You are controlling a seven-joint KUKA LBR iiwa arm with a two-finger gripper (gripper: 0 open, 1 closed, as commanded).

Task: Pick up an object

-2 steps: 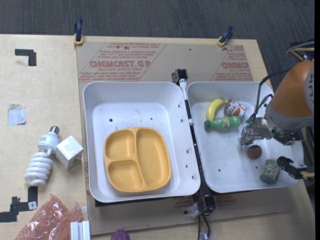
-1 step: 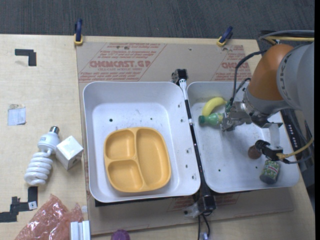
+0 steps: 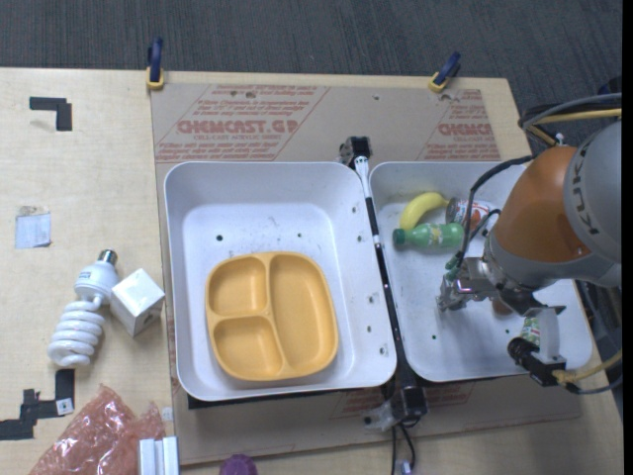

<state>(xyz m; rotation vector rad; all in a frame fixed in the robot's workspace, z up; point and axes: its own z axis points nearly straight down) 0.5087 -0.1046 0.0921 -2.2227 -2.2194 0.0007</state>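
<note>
Over on the right side of the desk (image 3: 89,146), the arm (image 3: 554,216) came in low across the right bin (image 3: 435,349), and its claw (image 3: 457,293) hung down near the bin floor, pointing at bare white plastic just below the clutter. Whether that claw was apart or together, I could not tell; the wrist bulk hid too much of it, and nothing showed gripped in it. Its likely targets sat bunched in the bin's upper part: a banana (image 3: 421,207), a green bottle (image 3: 429,236) lying on its side just beneath it, and a can (image 3: 468,212) beside them, partly tucked under the arm. They lay above the claw, near but apart from it, so the pick looked not yet made. Next door, the left bin (image 3: 188,206) carried one thing, a yellow divided plate (image 3: 270,315), flat on the bin floor with its three compartments bare. Off on the desk's left lay a spiral bulb (image 3: 81,315) and a white cube (image 3: 137,300), well outside either bin and out of play.
</note>
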